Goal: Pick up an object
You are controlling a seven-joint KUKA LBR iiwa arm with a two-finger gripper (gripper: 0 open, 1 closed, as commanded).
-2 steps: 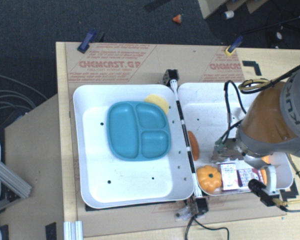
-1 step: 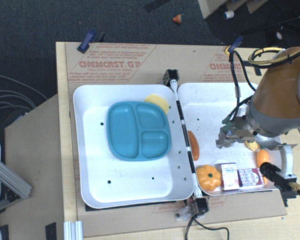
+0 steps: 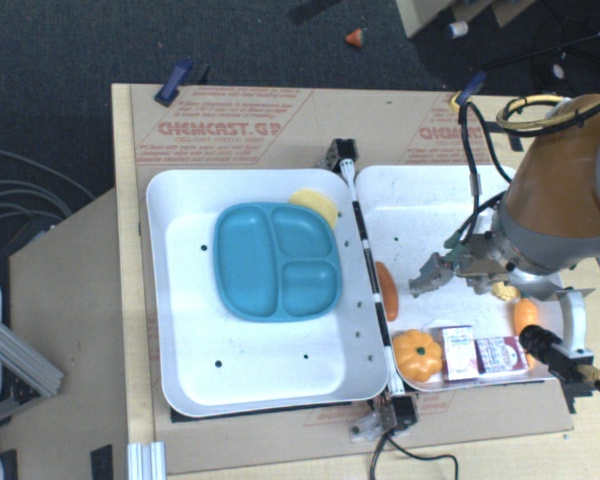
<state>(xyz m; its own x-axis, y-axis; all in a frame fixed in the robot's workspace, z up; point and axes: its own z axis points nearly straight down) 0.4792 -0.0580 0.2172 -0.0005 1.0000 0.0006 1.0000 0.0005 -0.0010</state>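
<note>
— What lies left of the pincer (image 3: 435, 273)?

— Far left, in the other bin (image 3: 180, 268), a blue divided plate (image 3: 277, 261) with a yellow item (image 3: 317, 205) at its far corner. Nearer, an orange sausage-like piece (image 3: 385, 289) by the dividing wall.

— And the pincer itself?

— Low over the right bin (image 3: 410, 203); whether it is apart or together, I cannot tell.

— Beneath it?

— A small pumpkin (image 3: 419, 355), then two cartons (image 3: 477, 352) to its right.

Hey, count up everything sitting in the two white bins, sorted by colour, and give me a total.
Blue: 1, the divided tray
Yellow: 2, the yellow piece behind the tray, the small yellow bit
Orange: 3, the pumpkin, the orange stick, the orange piece
White-and-red: 1, the box
Total: 7
</note>
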